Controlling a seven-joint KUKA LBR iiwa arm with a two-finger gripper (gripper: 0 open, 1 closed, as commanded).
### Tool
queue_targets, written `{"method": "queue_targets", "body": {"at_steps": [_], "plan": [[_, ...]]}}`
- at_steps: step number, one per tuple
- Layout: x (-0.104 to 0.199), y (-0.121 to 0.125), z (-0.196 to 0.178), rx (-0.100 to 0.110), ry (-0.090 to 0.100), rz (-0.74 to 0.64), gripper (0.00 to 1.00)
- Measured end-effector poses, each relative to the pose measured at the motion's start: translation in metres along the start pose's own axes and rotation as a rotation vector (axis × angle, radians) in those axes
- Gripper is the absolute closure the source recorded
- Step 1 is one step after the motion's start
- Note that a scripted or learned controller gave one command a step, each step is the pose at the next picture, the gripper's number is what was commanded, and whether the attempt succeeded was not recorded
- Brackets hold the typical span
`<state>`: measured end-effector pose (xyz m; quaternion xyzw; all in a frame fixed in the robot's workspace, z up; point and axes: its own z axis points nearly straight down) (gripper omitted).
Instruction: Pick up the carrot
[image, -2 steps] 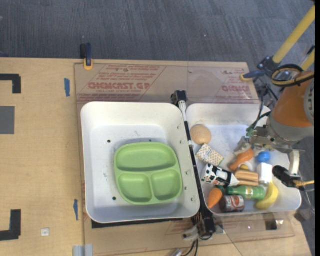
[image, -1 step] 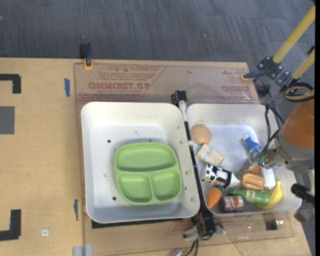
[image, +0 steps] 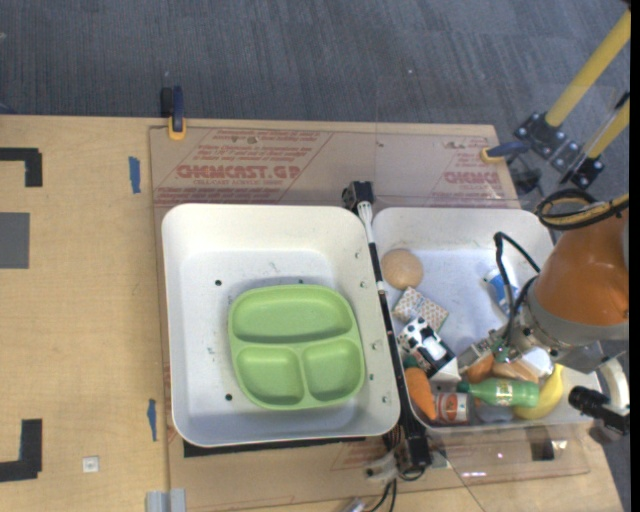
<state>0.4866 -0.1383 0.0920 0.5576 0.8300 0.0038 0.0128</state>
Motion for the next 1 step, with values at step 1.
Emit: {"method": "queue_targets", "body": {"at_steps": [1], "plan": [[0.0704, 0.0279, -0.0972, 0.008, 0.015, -0.020, 1.00]]}}
